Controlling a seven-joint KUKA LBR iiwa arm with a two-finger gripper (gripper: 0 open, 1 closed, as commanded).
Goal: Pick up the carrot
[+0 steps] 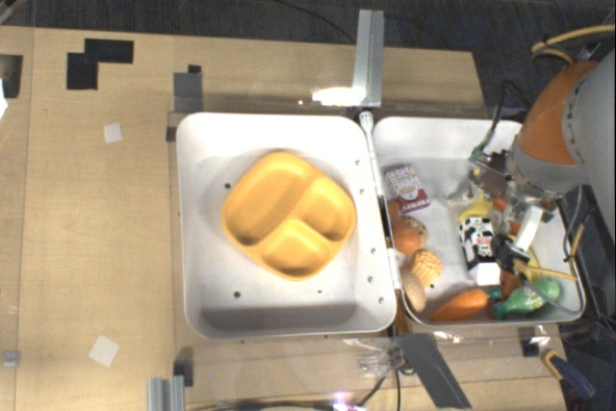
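Orange and tapered, the carrot (460,304) lies along the near wall of the right bin (438,141), beside a green toy (525,299). We see the gripper (491,250) lowered just above it among small items; we cannot tell its opening. A yellow divided dish (288,213) fills the left bin (197,207)

The arm (570,125) enters from the right edge, its grey body and orange band bulking large at mid-height. It bends down and leftward to the wrist, where the gripper (500,241) hangs low, pointing down amid black cabling and fittings.
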